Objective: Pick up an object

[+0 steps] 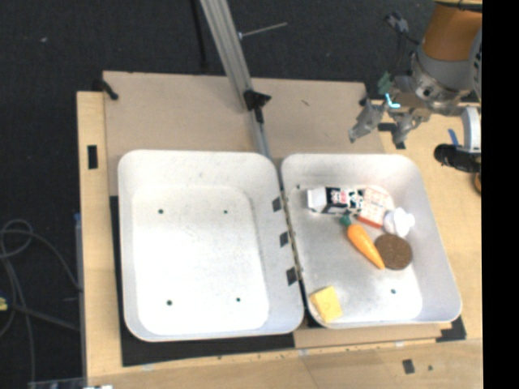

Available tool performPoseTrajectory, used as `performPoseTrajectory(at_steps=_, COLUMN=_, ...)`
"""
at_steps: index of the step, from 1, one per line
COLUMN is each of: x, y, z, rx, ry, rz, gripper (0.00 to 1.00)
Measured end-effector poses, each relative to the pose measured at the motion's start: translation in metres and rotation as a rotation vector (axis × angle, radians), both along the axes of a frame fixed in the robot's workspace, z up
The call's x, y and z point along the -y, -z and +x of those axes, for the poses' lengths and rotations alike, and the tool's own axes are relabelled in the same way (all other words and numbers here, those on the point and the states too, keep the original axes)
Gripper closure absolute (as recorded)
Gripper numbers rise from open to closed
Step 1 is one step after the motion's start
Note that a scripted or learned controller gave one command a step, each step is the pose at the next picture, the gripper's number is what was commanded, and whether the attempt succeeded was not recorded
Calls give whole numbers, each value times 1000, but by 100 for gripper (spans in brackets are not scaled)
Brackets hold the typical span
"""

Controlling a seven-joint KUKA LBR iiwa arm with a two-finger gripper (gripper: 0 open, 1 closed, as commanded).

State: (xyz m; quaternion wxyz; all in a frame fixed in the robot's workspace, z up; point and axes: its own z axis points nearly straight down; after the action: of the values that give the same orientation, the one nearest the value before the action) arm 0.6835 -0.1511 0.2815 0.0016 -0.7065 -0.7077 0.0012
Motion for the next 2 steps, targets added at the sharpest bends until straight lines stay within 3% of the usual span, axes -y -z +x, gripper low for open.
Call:
performPoseTrajectory(at_steps=1, x=1, y=-4, z=0, rx=4, ry=-2, rz=-4, gripper=0)
performPoseTrajectory(at_steps=2, x=6, y=59, z=-1, rx=-1, ry=2, rz=-3, gripper=0)
